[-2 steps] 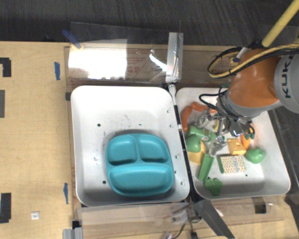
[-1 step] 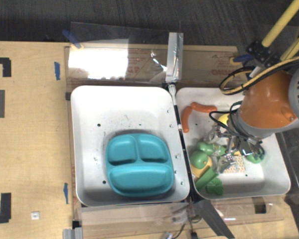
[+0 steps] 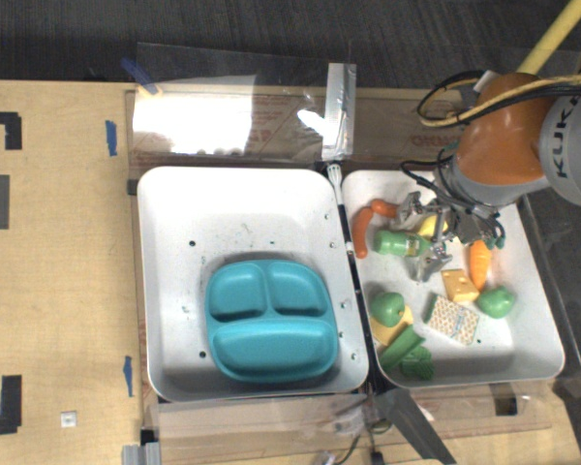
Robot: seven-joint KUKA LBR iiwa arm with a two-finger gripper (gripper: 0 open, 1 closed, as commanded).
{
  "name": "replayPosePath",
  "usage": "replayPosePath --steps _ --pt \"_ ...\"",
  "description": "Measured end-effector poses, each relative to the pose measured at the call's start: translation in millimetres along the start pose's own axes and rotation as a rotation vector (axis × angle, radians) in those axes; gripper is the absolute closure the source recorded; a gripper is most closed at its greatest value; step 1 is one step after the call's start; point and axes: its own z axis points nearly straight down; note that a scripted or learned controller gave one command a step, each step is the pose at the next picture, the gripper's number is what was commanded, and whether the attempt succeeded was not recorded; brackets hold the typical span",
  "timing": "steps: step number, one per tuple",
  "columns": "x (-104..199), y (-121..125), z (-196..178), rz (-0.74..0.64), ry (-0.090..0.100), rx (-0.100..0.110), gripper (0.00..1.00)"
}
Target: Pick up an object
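I see the gripper [image 3: 434, 245] lowered into the right bin [image 3: 540, 342], in its far half, with the orange wrist band directly above it. I cannot tell from this view how the gripper is set, nor whether anything is held.

Just left of the gripper, touching or nearly touching it, lies a green bottle-shaped toy [image 3: 395, 244] on its side. A red-orange sausage-shaped toy [image 3: 366, 225] curves along the bin's left wall beside it. A yellow piece [image 3: 427, 226] sits under the gripper, partly hidden.

To the gripper's right, an orange carrot-like toy [image 3: 478, 262] lies near the right wall, with a green round toy [image 3: 497, 301] just nearer the front edge. A yellow cheese-like block [image 3: 457, 285] and a patterned packet [image 3: 453, 322] lie toward the front. A green apple-like toy [image 3: 387, 308] and a dark green toy [image 3: 408, 356] occupy the front left corner.

The left bin [image 3: 165, 211] carries a teal divided tray [image 3: 270, 320] at its front edge.
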Motion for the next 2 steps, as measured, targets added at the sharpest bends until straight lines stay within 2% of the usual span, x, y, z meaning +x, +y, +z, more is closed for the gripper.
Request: replayPosePath --steps 1,2 --pt "-4.0 -0.3 -14.5 0.003 -0.014 0.003 1.00" --pt "-39.6 62.7 -104.1 -0.096 -0.007 0.000 1.00"
